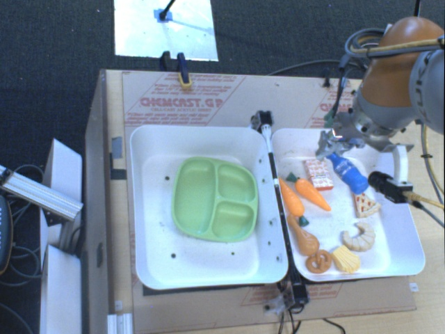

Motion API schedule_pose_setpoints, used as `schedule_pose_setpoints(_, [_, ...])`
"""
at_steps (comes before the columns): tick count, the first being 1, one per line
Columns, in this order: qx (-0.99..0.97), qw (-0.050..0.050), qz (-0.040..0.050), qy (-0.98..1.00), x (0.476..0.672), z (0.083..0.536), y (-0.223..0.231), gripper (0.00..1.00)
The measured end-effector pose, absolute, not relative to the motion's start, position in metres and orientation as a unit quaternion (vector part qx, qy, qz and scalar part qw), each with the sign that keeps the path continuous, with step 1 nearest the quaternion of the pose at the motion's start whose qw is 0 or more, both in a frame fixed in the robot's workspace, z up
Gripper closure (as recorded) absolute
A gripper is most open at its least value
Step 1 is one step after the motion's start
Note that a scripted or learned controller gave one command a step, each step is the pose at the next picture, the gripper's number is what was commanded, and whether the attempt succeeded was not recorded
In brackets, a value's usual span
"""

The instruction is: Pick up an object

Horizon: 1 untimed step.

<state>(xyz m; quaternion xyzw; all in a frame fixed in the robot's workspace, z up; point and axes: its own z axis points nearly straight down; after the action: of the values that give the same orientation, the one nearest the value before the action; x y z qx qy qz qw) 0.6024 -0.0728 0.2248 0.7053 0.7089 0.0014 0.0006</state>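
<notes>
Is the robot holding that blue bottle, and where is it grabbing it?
It cannot be told. The gripper sits right at the top end of the blue bottle, but the view doesn't show the bottle between its fingers.

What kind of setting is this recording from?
Probably a robotics lab grasping bench: two white bins clamped on a board, toy food such as a carrot and croissant, a green tray, loose cables.
</notes>
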Motion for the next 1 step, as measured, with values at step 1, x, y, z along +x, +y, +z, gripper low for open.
schedule_pose_setpoints(1, [0.706, 0.001, 0.0009, 0.708, 0.6022, 0.2248, -0.0739, 0.0])
